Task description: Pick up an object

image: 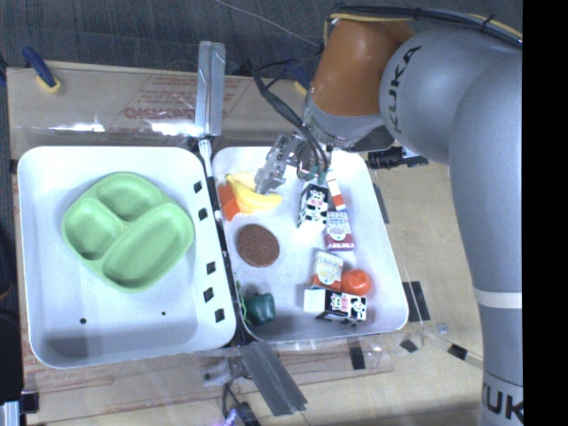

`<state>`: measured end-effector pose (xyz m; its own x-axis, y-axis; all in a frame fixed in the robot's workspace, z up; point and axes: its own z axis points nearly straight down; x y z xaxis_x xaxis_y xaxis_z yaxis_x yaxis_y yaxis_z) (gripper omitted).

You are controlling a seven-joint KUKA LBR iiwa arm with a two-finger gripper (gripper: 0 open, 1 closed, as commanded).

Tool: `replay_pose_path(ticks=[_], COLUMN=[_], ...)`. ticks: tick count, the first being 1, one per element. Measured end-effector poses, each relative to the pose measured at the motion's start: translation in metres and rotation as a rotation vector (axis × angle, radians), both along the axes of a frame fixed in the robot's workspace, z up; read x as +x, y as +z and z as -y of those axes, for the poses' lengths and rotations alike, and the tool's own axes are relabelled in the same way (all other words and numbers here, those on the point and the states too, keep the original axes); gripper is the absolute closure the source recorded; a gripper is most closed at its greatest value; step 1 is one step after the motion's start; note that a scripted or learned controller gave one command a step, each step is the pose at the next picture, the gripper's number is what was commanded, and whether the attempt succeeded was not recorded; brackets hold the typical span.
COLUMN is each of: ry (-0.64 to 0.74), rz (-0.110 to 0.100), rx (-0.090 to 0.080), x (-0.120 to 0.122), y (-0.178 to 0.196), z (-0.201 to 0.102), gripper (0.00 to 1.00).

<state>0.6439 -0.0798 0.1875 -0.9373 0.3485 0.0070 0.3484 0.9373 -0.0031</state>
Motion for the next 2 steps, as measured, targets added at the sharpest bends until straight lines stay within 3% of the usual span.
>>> replay_pose_path(ticks=[1,2], ry=[0.223,0.096], rz=[0.005,0.018], rx=[0.001,0.001], x=[-0.003,-0.006], y=[-0.047,0.048], z=[0.084,-0.007], gripper=[1.00,1.00])
